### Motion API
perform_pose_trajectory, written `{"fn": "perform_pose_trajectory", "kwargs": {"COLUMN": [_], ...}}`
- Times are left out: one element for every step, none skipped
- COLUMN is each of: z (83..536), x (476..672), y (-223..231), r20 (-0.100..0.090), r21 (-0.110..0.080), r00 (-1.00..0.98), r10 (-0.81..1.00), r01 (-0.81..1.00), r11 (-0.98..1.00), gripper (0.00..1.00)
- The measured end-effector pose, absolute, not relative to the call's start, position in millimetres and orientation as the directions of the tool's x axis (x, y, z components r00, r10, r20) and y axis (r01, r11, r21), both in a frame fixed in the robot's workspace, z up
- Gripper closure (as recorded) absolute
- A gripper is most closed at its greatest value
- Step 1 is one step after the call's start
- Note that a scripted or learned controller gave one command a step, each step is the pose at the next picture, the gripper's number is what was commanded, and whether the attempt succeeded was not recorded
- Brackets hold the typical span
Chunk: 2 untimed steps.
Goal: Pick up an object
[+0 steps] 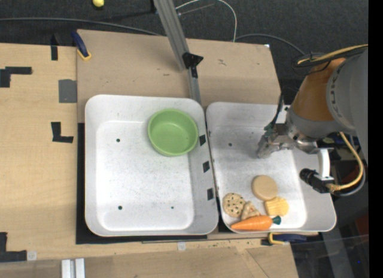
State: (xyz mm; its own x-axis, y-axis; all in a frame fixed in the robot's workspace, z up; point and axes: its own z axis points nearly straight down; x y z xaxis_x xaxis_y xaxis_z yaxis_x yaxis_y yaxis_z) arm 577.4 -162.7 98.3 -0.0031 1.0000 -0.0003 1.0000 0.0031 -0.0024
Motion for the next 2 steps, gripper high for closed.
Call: {"fn": "perform_pose_trajectory", "kwargs": {"z": [146.7,209.6], "x": [583.3,584.1], "y": [-170.7,-174.7], "r20": [-0.001,-0.002], "r21": [0.003,0.005], "r00": [0.0,-0.001], "r10": [1.0,1.0], "r01": [1.0,1.0], "r11": [0.0,0.001], "gripper": [1.0,1.0]}}
